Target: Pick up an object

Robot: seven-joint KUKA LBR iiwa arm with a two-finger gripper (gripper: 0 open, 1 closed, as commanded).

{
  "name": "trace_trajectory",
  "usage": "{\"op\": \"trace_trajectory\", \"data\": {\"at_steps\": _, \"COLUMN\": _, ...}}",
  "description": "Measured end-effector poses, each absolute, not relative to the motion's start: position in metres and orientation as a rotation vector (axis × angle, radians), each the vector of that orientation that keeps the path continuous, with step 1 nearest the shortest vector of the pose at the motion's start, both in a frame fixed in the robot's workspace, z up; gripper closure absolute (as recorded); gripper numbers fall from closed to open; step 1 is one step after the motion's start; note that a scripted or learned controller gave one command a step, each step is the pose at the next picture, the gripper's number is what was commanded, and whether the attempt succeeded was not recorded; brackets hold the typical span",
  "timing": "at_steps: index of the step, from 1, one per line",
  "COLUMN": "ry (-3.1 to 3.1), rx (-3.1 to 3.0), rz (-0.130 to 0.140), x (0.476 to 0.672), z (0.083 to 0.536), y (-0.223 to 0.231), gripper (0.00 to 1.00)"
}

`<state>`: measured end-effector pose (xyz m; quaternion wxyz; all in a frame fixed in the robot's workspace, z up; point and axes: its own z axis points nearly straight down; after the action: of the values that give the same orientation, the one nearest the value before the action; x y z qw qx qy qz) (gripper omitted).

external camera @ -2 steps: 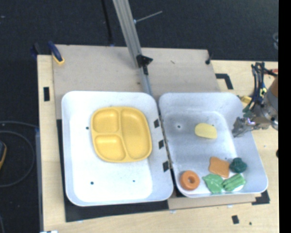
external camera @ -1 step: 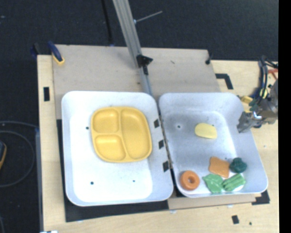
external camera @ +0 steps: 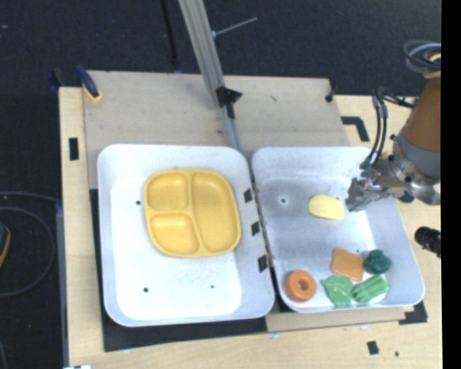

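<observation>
Two bins, left (external camera: 123, 298) holds yellow tray (external camera: 192, 211), hand (external camera: 359, 196) grip unclear.

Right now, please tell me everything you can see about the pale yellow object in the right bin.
The pale yellow object is a small, smooth, rounded lump, oval in outline, and looks like plastic toy food; what it depicts I cannot tell. It lies flat on the floor of the right bin, in the upper middle part, apart from the other toys clustered near the bin's lower right corner. The end effector is right beside its right end; whether it touches the object I cannot tell.
</observation>
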<state>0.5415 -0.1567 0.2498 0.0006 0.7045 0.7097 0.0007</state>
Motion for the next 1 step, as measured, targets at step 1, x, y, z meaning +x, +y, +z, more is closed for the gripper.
{"op": "trace_trajectory", "data": {"at_steps": 1, "ry": 2.23, "rx": 2.212, "rz": 0.004, "x": 0.5357, "z": 0.2581, "y": -0.1057, "gripper": 1.0}}
